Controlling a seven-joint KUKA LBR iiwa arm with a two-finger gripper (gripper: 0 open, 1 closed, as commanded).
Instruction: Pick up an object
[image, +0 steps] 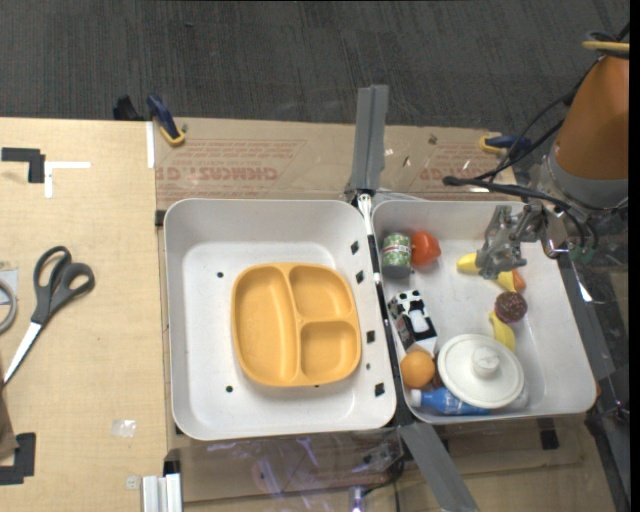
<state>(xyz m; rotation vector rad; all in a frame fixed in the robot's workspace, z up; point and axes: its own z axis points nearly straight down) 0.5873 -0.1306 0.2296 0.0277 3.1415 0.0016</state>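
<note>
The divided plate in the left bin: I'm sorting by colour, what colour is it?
Yellow-orange divided plate, clearest in the camera view.

Both white bins (190, 330) are showing smooth, slightly glossy plastic walls. The yellow divided plate (297, 323) is looking like matt plastic. The surface (80, 400) is presenting pale, smooth wood with a dull finish. The scissors (45, 295) are pairing black plastic handles with shiny metal blades. The hand (497, 252) is gleaming as bare grey metal.
</note>
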